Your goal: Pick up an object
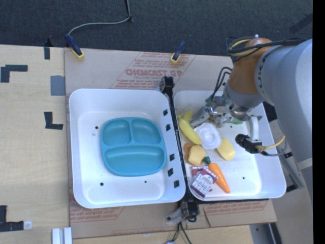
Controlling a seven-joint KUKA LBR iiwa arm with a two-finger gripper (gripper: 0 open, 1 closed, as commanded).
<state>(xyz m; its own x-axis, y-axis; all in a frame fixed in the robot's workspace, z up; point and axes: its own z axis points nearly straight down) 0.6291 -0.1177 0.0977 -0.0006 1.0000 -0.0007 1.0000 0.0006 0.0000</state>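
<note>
2 white bins (81, 136); the claw (213, 117) hangs low in the right one, grip state unclear, just above a round white cup (208, 135), yellow plastic banana (189, 131) left.

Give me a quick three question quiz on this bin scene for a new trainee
1. True or false: the blue divided plate lies in the left bin.
2. Which lies nearest the right bin's front edge? A) banana B) carrot C) white cup
3. Fill in: the gripper hovers over the ____ bin.

Key: 1 true; 2 B; 3 right.
</note>
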